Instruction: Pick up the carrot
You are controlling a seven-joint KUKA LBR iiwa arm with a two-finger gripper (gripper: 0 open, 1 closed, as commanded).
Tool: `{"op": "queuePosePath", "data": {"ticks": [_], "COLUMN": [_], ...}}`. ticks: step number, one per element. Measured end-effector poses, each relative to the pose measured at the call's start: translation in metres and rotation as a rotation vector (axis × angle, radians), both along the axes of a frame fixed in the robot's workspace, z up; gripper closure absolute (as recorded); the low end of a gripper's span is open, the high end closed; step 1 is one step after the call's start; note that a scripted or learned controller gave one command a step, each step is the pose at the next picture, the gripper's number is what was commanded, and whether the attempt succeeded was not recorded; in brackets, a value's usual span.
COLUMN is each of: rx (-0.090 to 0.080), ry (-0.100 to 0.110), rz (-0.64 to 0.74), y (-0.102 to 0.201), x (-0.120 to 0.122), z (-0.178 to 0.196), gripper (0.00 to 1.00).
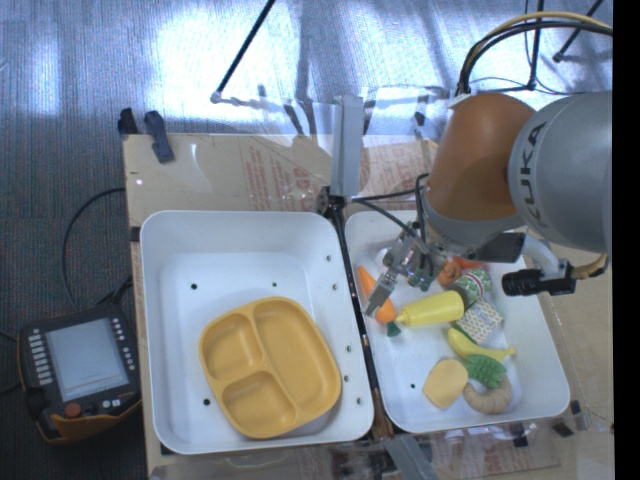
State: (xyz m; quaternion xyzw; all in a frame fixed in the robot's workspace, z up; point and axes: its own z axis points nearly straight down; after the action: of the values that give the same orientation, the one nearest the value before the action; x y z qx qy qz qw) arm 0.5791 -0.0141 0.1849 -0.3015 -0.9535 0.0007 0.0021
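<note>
The carrot [368, 281] is orange with a green tip and lies slanted along the left wall of the right bin [540, 388]. Part of its length is covered by my gripper [384, 293]. The gripper hangs low directly over the carrot, at the end of the grey arm with its orange band [480, 158], which reaches in from the right. Whether the carrot is held is hidden from this angle.
Next to the carrot lie a yellow squeeze bottle [432, 311], a can [475, 283], a small patterned box [481, 321], a banana [472, 346] and several other toy foods. A yellow divided plate [268, 364] sits in the left bin [180, 258].
</note>
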Motion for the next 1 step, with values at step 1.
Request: {"op": "queuePosePath", "data": {"ticks": [1], "rx": [0.000], "ry": [0.000], "rz": [0.000], "y": [0.0000], "x": [0.0000], "z": [0.0000], "gripper": [0.00]}}
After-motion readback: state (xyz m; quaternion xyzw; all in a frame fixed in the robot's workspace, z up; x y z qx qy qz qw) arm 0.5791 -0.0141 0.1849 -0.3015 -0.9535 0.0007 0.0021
